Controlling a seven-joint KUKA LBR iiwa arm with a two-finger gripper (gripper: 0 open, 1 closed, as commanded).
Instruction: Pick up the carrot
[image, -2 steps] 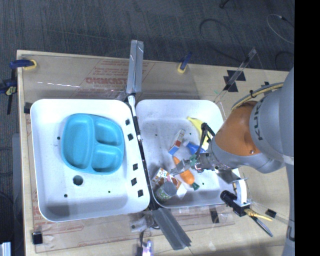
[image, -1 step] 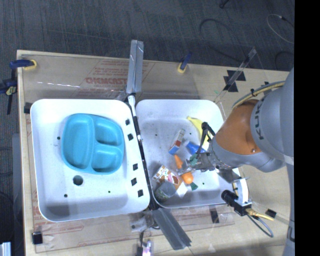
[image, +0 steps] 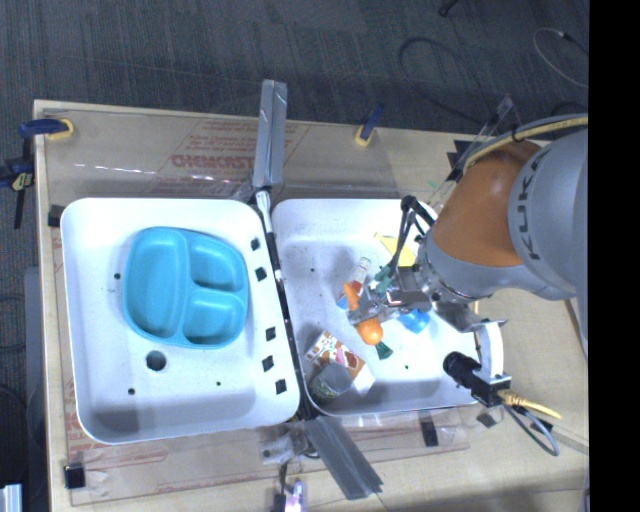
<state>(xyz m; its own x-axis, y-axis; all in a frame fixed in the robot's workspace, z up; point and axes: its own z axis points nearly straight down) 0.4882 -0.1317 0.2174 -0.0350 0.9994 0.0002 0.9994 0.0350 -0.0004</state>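
Note:
The carrot (image: 370, 331) is a small orange piece with a green tip, lying in the middle of the right bin (image: 310, 235). My gripper (image: 373, 305) hangs directly over it, its tip at the carrot's upper edge. A second orange piece (image: 351, 293) shows just left of the gripper. The gripper body hides where the tip meets the carrot.
A blue object (image: 414, 322) and a yellow one (image: 391, 246) lie under the arm's wrist. A printed packet (image: 338, 351) and a dark cup (image: 328, 382) sit near the right bin's front wall. The left bin (image: 95, 400) holds a blue divided tray (image: 187, 286).

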